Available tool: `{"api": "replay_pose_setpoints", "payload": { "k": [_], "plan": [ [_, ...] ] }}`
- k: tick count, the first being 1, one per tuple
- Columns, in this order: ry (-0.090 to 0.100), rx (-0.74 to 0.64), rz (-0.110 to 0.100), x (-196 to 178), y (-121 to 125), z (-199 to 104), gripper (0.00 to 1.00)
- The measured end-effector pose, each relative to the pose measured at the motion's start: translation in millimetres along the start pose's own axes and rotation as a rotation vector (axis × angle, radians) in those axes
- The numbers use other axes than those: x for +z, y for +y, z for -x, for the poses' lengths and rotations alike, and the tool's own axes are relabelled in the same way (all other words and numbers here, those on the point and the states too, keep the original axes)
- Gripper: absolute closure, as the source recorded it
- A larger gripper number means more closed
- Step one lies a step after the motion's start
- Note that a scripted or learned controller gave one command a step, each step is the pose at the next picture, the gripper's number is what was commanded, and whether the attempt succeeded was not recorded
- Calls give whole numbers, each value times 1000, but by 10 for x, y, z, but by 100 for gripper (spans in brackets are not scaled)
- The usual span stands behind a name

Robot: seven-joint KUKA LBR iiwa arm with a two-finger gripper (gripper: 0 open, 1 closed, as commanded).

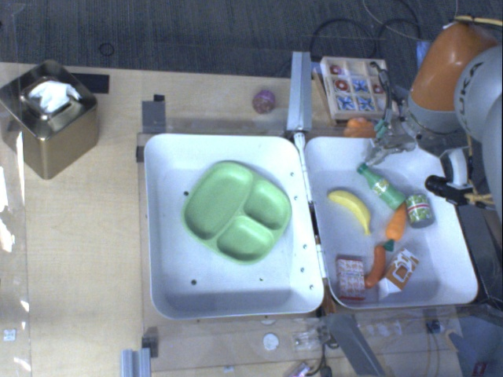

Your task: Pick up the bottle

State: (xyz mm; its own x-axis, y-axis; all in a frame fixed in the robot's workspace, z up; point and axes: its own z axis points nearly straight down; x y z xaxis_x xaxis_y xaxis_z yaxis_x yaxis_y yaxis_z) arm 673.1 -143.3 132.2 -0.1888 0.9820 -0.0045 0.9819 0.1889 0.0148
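A green bottle (382, 187) is seen lying on its side in the right-hand white bin (452, 285), toward the bin's far edge. Its long axis runs on a slant: the narrow neck and cap point up and to the left, and the wider base points down and to the right, where it lies just beside a small green-labelled can (419, 210). An orange carrot (397, 223) lies close below the bottle's base, and a yellow banana (351, 208) rests to the left of it, apart from it.

The gripper (391, 140) hangs just above and slightly to the right of the bottle's neck end, at the bin's far rim. Thin metal parts are seen reaching down toward the cap, but how far the jaws are spread cannot be told from this view, and nothing is seen held between them. The bottle is judged to lie down and a little left of the gripper, so a short descent along that line would be called for, with the jaws best set across the bottle's slanted axis.

The arm (452, 77) enters from the right, its orange band raised above the wrist, with the wrist bent down toward the bin.
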Motion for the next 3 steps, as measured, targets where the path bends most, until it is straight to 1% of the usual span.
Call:
{"api": "replay_pose_setpoints", "payload": {
  "k": [1,2,3],
  "plan": [
    [2,-73,-4,-1048,62,-359,100],
    [2,-73,-5,-1044,60,-358,0],
    [2,-58,-6,349,-90,-86,0]
  ]
}}
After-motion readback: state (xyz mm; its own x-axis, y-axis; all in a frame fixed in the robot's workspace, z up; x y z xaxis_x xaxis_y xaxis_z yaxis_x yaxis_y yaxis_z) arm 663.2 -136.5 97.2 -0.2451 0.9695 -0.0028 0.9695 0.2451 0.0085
